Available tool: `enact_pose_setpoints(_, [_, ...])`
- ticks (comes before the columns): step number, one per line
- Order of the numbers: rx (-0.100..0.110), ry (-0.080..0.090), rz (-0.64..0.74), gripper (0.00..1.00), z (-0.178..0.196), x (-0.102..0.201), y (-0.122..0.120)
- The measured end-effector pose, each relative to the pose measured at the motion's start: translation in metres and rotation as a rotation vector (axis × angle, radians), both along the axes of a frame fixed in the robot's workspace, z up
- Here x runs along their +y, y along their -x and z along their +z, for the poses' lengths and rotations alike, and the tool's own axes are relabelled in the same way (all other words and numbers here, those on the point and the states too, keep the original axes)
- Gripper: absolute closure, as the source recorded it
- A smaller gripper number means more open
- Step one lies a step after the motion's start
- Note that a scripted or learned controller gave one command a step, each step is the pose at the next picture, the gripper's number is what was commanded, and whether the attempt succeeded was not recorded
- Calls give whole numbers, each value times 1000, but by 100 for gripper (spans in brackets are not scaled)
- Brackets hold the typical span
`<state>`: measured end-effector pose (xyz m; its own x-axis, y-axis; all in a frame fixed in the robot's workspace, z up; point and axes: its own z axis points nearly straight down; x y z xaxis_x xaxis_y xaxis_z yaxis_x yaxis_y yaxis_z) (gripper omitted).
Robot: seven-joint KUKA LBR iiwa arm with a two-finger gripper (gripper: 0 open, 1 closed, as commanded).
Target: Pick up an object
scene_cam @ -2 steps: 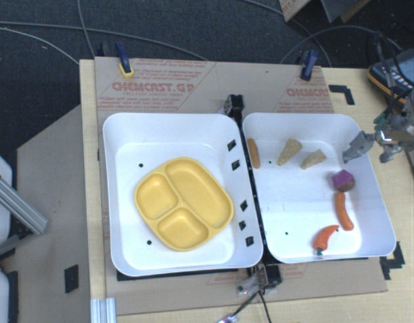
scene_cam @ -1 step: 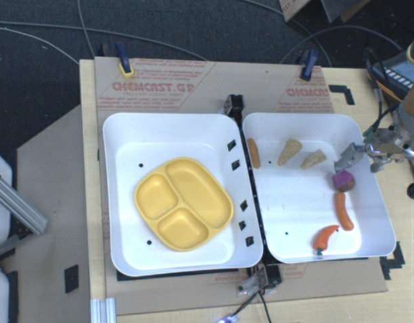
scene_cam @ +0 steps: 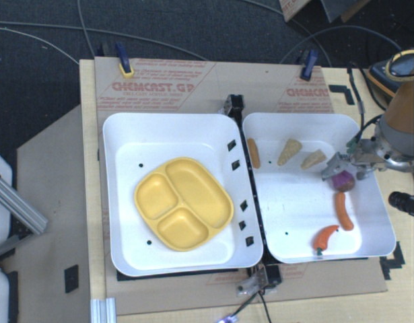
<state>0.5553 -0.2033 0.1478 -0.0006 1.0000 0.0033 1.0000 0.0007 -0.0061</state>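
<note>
Hovering over the right bin point(scene_cam: 287, 247), the gripper point(scene_cam: 340, 169) sits directly above a small purple object point(scene_cam: 342, 180), perhaps an onion, which lies just beneath the jaws; whether they are apart or together I cannot tell. An orange sausage point(scene_cam: 344, 211) lies just beyond it, lengthwise toward the bin's near edge.

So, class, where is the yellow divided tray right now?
In the camera view, the yellow divided tray lies flat in the middle of the left white bin, left of the divider between the bins.
</note>
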Motion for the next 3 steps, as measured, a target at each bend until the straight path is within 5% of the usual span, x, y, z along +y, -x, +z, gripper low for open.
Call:
enact_pose_setpoints(1, [-8,3,0,100,15,-1,-2])
enact_pose_setpoints(2, [-12,5,-1,100,61,-4,3])
enact_pose_setpoints(3, [-6,3,0,100,54,-4,3])
